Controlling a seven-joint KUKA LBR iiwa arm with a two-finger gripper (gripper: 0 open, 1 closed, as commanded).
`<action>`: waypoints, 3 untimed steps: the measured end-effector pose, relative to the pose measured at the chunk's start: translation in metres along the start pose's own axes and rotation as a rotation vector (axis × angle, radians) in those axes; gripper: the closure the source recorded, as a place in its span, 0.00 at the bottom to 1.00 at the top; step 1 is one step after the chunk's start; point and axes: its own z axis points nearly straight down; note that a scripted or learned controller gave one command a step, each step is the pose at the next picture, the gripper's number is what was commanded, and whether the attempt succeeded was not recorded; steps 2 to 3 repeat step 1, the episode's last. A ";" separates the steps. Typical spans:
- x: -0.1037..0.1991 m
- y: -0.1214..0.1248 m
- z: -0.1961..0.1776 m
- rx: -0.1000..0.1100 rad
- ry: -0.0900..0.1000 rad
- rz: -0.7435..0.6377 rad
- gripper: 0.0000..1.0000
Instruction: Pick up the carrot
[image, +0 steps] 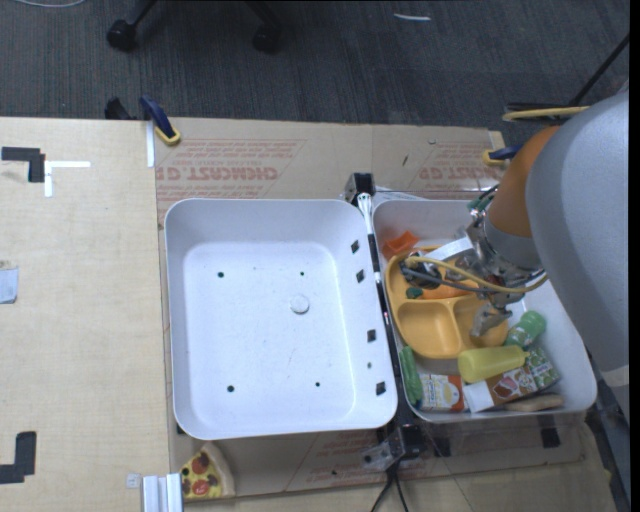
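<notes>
Gripper (487, 312), fingers' state I cannot tell, hangs over the yellow tray (432, 325); the carrot (401, 242) lies up-left, so it should shift there before descending.

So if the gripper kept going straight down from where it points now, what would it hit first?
Most likely the yellow plastic divided tray in the right white bin: the gripper hangs over the tray's right compartment. Depth is unclear, so the yellow cylindrical bottle beside it could come first.
</notes>
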 end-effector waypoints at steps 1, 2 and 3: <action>0.023 -0.006 0.000 0.000 0.000 0.001 0.00; 0.023 -0.006 0.000 0.000 0.000 0.001 0.00; 0.023 -0.006 0.000 0.000 0.000 0.001 0.00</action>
